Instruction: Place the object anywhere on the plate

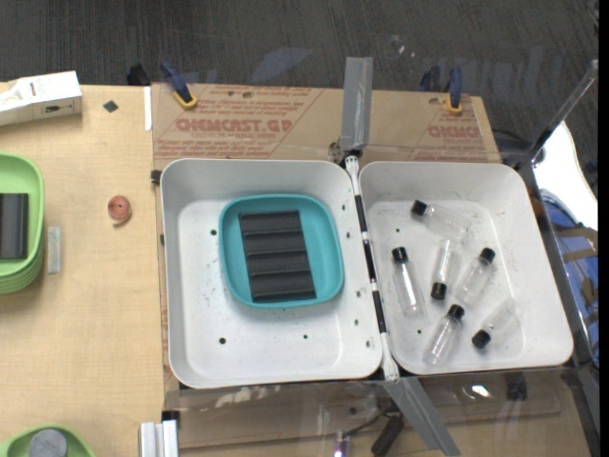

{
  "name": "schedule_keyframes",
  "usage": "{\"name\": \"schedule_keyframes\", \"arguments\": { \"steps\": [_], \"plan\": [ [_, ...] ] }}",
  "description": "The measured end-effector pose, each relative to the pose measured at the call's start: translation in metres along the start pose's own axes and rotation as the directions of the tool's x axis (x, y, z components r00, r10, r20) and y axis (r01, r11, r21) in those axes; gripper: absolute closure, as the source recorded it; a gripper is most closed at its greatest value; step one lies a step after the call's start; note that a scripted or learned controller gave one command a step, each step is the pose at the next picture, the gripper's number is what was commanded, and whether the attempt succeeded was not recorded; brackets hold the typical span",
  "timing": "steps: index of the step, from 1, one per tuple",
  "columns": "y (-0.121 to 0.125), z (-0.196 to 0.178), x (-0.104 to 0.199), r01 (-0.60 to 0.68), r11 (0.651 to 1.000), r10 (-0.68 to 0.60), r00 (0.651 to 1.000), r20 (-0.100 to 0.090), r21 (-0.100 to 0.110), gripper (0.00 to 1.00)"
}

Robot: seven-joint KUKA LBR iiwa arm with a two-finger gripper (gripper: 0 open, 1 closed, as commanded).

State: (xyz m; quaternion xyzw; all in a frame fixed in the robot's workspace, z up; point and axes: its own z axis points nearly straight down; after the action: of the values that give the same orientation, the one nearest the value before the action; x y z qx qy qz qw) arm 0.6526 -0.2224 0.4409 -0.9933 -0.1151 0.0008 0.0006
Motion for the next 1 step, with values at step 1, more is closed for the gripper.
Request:
{"name": "schedule_keyframes", "arguments": {
  "steps": [1],
  "plan": [
    [0.0000,0.0000,0.0000,0.000,1.000,0.000,1.000,0.000,0.000,0.00]
  ]
}}
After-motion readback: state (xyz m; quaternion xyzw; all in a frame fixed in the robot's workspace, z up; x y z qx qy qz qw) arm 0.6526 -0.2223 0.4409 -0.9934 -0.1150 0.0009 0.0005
